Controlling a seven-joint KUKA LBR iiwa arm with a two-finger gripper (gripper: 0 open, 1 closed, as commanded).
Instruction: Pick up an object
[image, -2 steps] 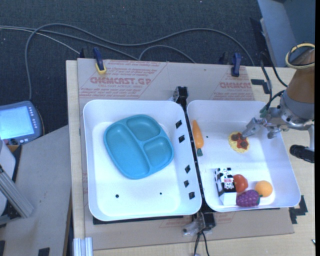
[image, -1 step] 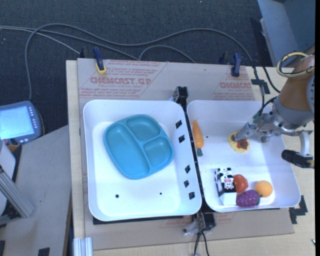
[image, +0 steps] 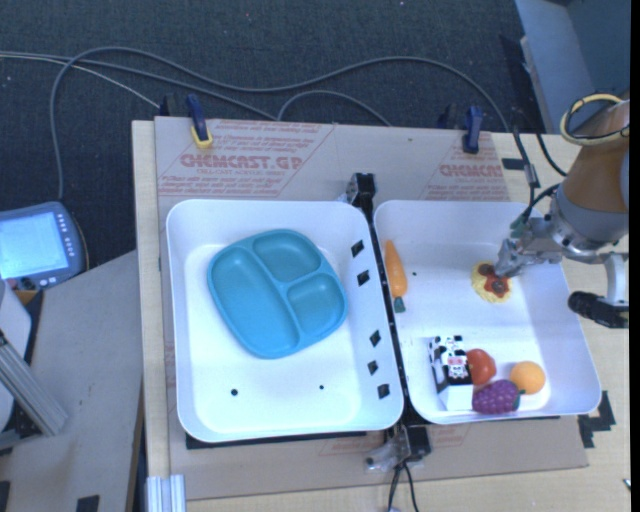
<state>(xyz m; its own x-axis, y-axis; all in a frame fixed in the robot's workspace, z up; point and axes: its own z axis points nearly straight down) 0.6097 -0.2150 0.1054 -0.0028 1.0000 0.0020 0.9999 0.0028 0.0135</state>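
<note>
Two shallow white bins sit side by side on a board clamped to the bench. The left bin (image: 190, 330) holds a blue divided plate (image: 277, 291), lying flat and turned at a slant, with three compartments. The right bin (image: 560, 330) holds several small things. A carrot (image: 396, 270) lies along the bin's left wall, close to the black divider between the two bins. Near the front edge there is a cluster — a small black-and-white toy cow (image: 450, 362), a red fruit (image: 481, 366) just beside it, a purple bunch of grapes (image: 496, 397) in front of that, and an orange (image: 528, 378) to the right, all touching or nearly so. Apart from this group, toward the back right of the bin, lies a small yellow-and-red object (image: 493, 287); what it is cannot be told at this size. The arm reaches in from the right, its orange band above the wrist, and the gripper (image: 506, 264) is lowered over that yellow-and-red object, its tip right at the object's upper edge — whether they touch is unclear. The fingers are too small and dark against the wrist to judge, so I cannot tell whether they are spread or closed, nor whether anything is between them.
</note>
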